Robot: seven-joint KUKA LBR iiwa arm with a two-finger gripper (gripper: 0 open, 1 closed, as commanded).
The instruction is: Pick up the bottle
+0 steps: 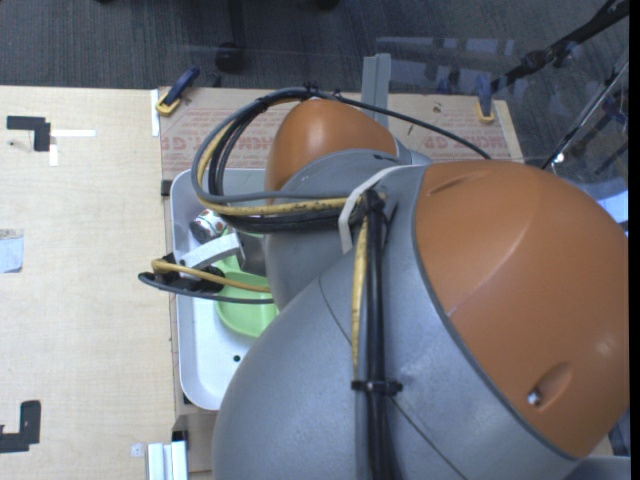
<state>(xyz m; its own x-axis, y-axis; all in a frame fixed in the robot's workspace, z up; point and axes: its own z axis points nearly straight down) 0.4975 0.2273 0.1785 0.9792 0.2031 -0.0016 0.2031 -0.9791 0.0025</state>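
Cannot tell whether the claw is released or clenched, buried as it is under the grey arm [330, 268] that leans across the white bin [200, 368]. Judging by the arm's lean, probably poised low over the bin's middle. Hard to pick out the bottle for certain: possibly the pale green thing [245, 306] lying in the bin just under the wrist, so likely right beside or beneath the claw; possibly the small shiny thing [208, 225] toward the bin's far corner, a little outward from there. To do this step well: settle first which of the two is the bottle, then centre over its body rather than its end, with the jaws set across the narrow width. Come straight down, not at a slant, so as not to nudge it against the bin wall. Mind the looped cables [190, 276] hanging beside the wrist, close enough to snag or sweep things. Close only once seated around the body, then lift slowly and check for something actually held.
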